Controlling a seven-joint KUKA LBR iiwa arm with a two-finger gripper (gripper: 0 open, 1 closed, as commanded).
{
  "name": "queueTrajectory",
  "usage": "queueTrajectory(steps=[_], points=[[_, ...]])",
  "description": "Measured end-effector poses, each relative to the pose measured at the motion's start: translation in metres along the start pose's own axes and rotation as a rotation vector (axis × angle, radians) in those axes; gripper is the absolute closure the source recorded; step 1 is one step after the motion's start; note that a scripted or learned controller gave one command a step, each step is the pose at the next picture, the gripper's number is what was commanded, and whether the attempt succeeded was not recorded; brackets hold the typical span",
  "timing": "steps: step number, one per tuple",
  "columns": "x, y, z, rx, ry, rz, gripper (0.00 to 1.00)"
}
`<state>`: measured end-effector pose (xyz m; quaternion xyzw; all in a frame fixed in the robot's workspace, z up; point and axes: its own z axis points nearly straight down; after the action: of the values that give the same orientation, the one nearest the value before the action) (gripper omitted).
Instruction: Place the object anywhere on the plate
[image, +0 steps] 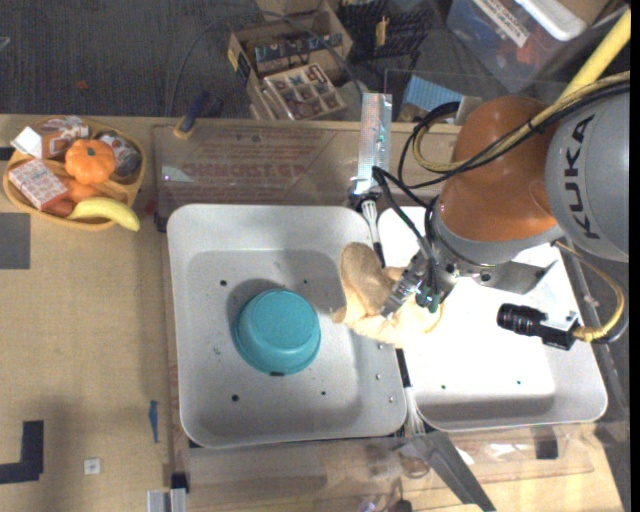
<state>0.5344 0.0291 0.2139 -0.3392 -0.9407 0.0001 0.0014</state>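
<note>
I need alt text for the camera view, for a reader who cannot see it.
A grey and orange robot arm holds its gripper against a tan, bread-like object at the left bin right edge. An upturned teal plate lies in that bin.

Bench (80, 330) with two bins (190, 300)

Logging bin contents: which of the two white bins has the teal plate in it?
The left bin: the teal plate sits on its floor. The right bin lies under the arm.
</note>
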Motion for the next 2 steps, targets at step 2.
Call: queueTrajectory(steps=[2], points=[[0.085, 0.024, -0.009, -0.001, 0.0, -0.685, 1.0]])
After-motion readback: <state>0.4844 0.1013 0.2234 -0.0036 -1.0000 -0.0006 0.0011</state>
